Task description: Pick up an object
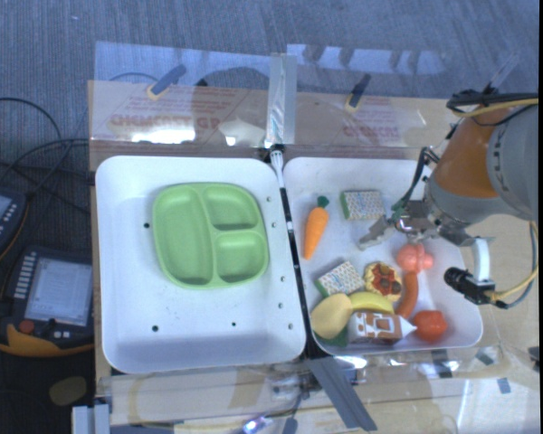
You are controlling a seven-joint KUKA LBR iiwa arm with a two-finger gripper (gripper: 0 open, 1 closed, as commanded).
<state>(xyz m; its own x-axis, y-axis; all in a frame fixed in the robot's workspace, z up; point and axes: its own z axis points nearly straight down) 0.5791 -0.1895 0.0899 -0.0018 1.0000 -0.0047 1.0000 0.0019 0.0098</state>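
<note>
While the grey arm (502, 165) with its orange band reaches in from the right, its wrist bends down over the right bin (294, 197), and the gripper (386, 227) hangs low above the bin floor between the green sponge-like block (362, 204) and the pink lumpy toy (415, 258). How far the claw is open I cannot tell, because the metal parts are small and blurred, and nothing can be seen between them. No single object is marked out for picking; all the toys lie in the right bin. A plastic carrot (315, 227), orange with a green top, lies near the left wall, pointing down. Below the gripper lies a second pale green checked block (340, 278), touching a small pizza-like piece (383, 278) with red and yellow spots. Beside it is an orange sausage-shaped toy (408, 295), and near the front wall are a round yellow lemon-like fruit (331, 315), a yellow banana (372, 302), a small printed box (375, 327) and a red tomato (430, 325), crowded and touching each other. The toys look smooth and plastic. In the left bin (118, 269) rests a light green plate (211, 234) with three compartments and rounded corners. Both bins are shallow, white and smooth.
</note>
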